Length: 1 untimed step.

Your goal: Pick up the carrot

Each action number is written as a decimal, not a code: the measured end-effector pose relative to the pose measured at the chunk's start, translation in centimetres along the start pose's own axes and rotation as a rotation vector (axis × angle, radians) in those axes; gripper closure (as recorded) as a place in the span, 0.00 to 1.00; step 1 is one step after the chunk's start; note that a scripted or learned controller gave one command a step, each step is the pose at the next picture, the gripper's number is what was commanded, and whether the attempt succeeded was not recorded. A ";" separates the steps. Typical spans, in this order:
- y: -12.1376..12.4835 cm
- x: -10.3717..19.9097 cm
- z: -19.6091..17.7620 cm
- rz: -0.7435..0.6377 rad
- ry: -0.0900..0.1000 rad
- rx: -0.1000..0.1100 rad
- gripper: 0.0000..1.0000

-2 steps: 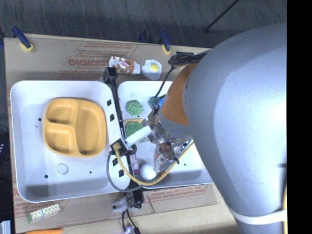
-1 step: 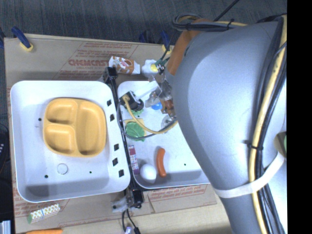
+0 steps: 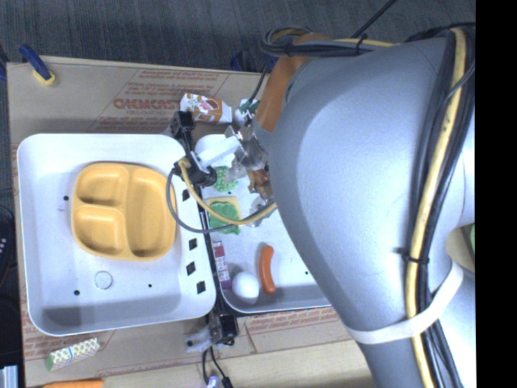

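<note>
A: How far along is picking up the carrot (image 3: 266,268), would you say?

B: Not lifted yet, as far as I can judge. It lies on the floor of the right bin (image 3: 300,299), near the front wall, with nothing gripping it.

A: And the end effector (image 3: 230,156)?

B: It sits at the far end of that bin, close to the divider between the two bins, over a clutter of small things. Cables and the wrist crowd it, so I cannot tell how wide it stands or whether it has anything in it. It is well apart from the carrot either way.

A: So what is left?

B: Most of it, I think: bring the end effector toward the near end of the bin, come down over the carrot, close, lift.

A: What does the carrot look like?

B: Small, orange, a stubby rounded stick, lying roughly along the bin's length. Smooth, likely a toy. A white egg (image 3: 245,285) is just beside its lower end, perhaps touching; I can't be sure. That could get in the way of a finger.

A: Anything else nearby?

B: A green and yellow item (image 3: 224,211) further up the bin, partly under a yellow cable. The grey arm (image 3: 363,176) hides the right side of the bin. In the left bin (image 3: 40,241) there is a yellow divided plate (image 3: 123,210), well away from all this
</note>
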State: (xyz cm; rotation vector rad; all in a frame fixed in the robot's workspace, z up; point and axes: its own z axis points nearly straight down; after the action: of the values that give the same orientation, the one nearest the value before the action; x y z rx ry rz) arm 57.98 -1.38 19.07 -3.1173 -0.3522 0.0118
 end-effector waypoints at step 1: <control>-2.6 -6.8 0.0 0.019 0.001 0.000 0.00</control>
State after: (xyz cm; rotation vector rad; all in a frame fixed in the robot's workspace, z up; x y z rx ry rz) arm 50.78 -0.39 19.09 -3.1206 -0.3222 0.0100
